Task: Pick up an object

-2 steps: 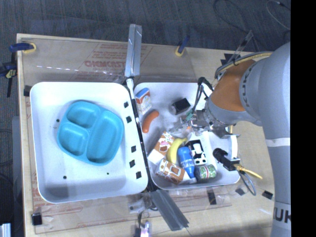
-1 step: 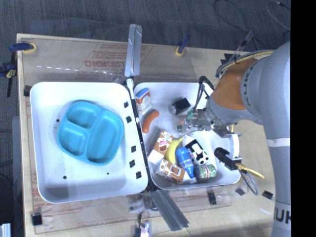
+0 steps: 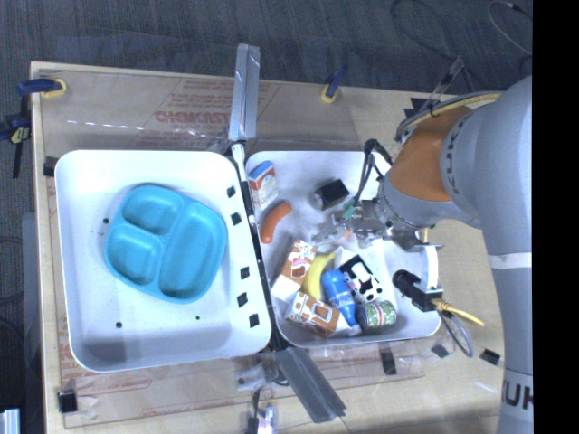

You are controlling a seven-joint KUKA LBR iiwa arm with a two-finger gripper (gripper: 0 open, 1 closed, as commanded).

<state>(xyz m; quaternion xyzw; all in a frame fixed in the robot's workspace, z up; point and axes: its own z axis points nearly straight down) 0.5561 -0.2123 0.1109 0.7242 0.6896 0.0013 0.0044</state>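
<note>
- Grey arm, standing above all else, reached in from the right, with its orange band over the right bin.
- Table carried two white bins side by side; a blue clamp sat at its far left corner.
- Left bin held one blue divided tray, lying flat near its middle.
- Right bin held the loose objects:
  - a small white carton at the far left corner;
  - an orange-red sausage shape just beside it;
  - a black block, apart from the others;
  - a banana, a blue bottle, a cow-patterned item, a green can and a brown carton, crowded together at the near side.
- Gripper sat low in the right bin, between the black block and the crowded group. Whether the jaws were open or closed could not be told; no object showed between them.
</note>
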